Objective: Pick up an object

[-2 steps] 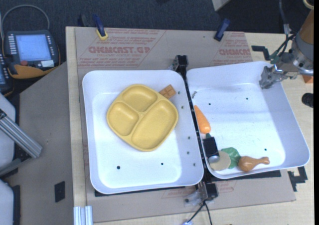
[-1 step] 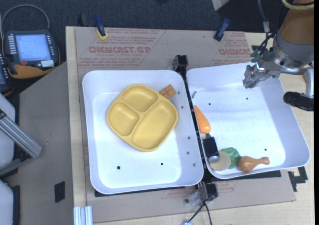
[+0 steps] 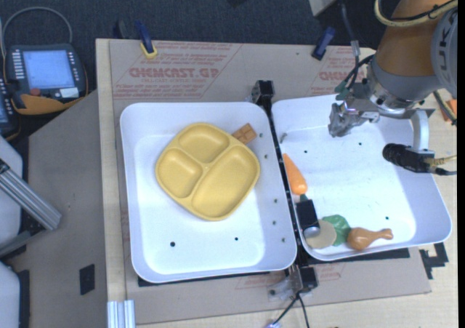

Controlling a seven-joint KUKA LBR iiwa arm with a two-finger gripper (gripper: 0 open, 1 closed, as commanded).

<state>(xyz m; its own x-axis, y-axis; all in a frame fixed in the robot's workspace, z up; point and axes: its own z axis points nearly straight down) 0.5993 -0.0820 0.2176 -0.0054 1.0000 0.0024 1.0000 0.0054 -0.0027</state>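
Gripper (image 3: 341, 124) hangs over right bin (image 3: 407, 196) far left; finger opening cannot be told, nothing seen held. Near edge: 1 drumstick (image 3: 368, 236), 1 green item (image 3: 338, 224). Farther: 1 carrot (image 3: 293, 173). Left bin (image 3: 145, 232): 1 yellow divided plate (image 3: 208, 170).

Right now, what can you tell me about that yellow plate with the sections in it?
The yellow plate looks like matte plastic, rounded, with three shallow compartments split by raised ridges: two smaller, one larger. It lies flat, turned at an angle, in the left bin. A small brown block sits against its upper right edge.
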